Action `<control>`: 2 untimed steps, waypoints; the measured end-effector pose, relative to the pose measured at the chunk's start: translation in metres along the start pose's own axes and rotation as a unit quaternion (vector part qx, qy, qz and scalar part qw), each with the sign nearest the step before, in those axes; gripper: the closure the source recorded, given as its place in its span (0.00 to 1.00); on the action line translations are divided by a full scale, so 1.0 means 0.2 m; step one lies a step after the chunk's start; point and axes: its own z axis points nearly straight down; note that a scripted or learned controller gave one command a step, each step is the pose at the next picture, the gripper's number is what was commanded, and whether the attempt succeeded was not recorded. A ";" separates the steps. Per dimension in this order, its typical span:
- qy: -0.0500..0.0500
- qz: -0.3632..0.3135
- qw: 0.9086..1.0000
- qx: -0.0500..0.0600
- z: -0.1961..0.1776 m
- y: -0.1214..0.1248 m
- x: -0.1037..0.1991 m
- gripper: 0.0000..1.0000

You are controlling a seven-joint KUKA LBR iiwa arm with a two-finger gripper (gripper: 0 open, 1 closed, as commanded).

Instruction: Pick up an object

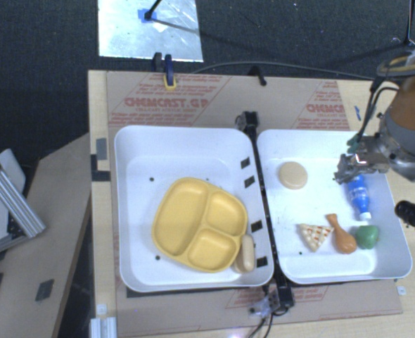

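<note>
Two white bins sit side by side on the counter (102, 189), and from where I stand nothing has been lifted out of either one yet.

Starting at the left bin (133, 146): a yellow tray (193, 220) with three compartments lies toward its near right corner, and a pale bread roll (246, 253) rests against the tray's right edge, close to the wall between the bins.

Crossing that wall into the right bin (397, 255), a round biscuit (292, 174) lies alone near the far left of the floor. Toward the near edge there is a cluster: a pizza slice (313, 236), then a drumstick (341, 235) just beside it, then a green ball (367, 236) touching or nearly touching the drumstick. A blue bottle (359, 197) lies on its side above the ball, near the bin's right wall.

The arm comes in over the right edge of the counter, and its claw (355, 164) hangs low right at the far end of the bottle. Whether it is released or clenched I cannot tell; the metal parts blur together there.

My read is that the bottle is the likely target, and the job is at the approach stage. The bottle looks to be flat on the bin floor, so the grasp and the lift are both left to do.
</note>
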 end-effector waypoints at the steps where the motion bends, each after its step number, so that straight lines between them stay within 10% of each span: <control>1: 0.001 -0.003 1.000 0.002 0.04 -0.02 0.30 1.00; 2: 0.001 -0.002 1.000 0.002 0.06 -0.03 0.52 1.00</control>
